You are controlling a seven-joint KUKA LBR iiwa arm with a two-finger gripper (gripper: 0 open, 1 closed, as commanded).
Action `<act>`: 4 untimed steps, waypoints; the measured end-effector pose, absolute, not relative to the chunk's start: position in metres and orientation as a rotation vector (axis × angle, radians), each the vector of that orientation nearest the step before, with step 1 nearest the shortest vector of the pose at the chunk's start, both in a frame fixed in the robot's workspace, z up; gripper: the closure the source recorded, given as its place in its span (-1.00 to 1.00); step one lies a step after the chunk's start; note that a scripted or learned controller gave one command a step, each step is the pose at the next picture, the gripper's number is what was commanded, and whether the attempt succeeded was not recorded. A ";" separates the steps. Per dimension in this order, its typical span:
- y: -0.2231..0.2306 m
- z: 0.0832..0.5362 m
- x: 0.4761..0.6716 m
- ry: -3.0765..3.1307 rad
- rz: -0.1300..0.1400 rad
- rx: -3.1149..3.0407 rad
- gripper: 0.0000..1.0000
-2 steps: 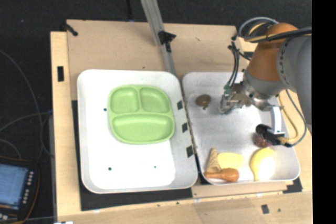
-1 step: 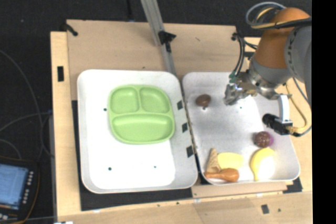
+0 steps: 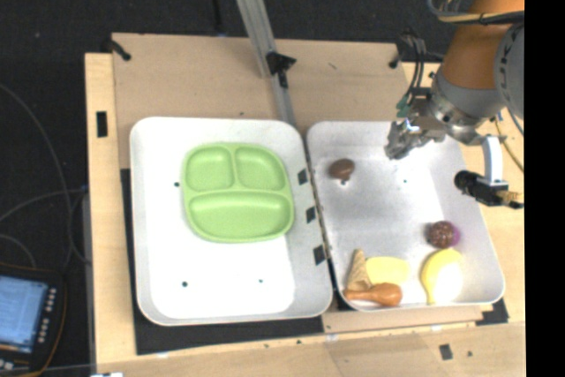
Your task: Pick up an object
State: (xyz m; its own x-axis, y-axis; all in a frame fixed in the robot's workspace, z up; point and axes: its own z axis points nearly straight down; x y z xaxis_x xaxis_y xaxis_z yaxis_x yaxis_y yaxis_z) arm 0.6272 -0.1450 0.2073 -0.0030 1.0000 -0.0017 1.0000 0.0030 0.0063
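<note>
The end effector [image 3: 399, 141] is seen over the upper part of the right bin [image 3: 388, 216], up and right of the brown piece [image 3: 342, 169]; nothing is seen in it, and its state cannot be told. The approach step is judged to be in hand. Below the brown piece, toward the lower rim, lie a purple ball [image 3: 442, 234] and yellow items [image 3: 441, 274]. A target must next be chosen and a descent made over it.

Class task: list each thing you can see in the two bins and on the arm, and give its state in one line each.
Green three-compartment plastic plate: flat in left white bin.
Brown mushroom-shaped toy: lying in right white bin.
Dark purple round fruit: resting.
Yellow banana-shaped toy: lying.
Two-finger gripper: above the right bin's far end.
</note>
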 end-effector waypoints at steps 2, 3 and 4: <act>-0.106 0.273 0.610 2.226 0.000 2.216 1.00; -0.055 0.277 0.593 2.229 0.002 2.214 1.00; -0.007 0.278 0.577 2.229 0.002 2.214 1.00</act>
State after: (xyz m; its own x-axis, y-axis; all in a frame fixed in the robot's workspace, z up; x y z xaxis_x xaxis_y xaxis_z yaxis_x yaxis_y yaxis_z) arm 0.5774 -0.0068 0.2775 -0.0070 1.0000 0.0012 1.0000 0.0070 0.0007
